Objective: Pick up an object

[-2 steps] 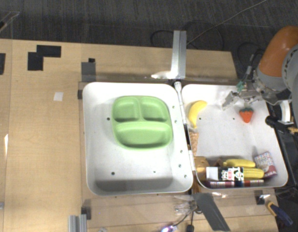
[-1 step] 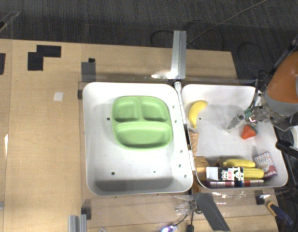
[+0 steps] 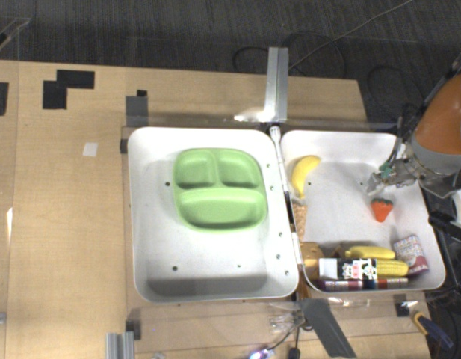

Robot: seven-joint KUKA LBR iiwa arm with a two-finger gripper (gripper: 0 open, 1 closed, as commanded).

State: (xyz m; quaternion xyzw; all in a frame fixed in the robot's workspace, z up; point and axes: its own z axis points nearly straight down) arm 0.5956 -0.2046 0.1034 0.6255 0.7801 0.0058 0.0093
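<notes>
The right bin [image 3: 342, 163] holds several small things. A yellow banana [image 3: 304, 173] lies at its left wall. A small red-orange strawberry-like piece [image 3: 382, 211] sits toward the right side. My gripper [image 3: 385, 178] hangs just above and behind that red piece, near the bin's right wall, below the arm's orange band [image 3: 444, 122]. Nothing visibly hangs from it. Along the bin's front edge lie a yellow corn cob [image 3: 374, 253], a dark box with a label [image 3: 353, 270] and a pink patterned packet [image 3: 409, 250].
The left bin [image 3: 152, 200] carries a green divided plate [image 3: 218, 188]. A tan textured piece [image 3: 299, 218] and a brown one [image 3: 311, 251] lie by the right bin's left wall. A metal post [image 3: 277, 81] stands behind the bins.
</notes>
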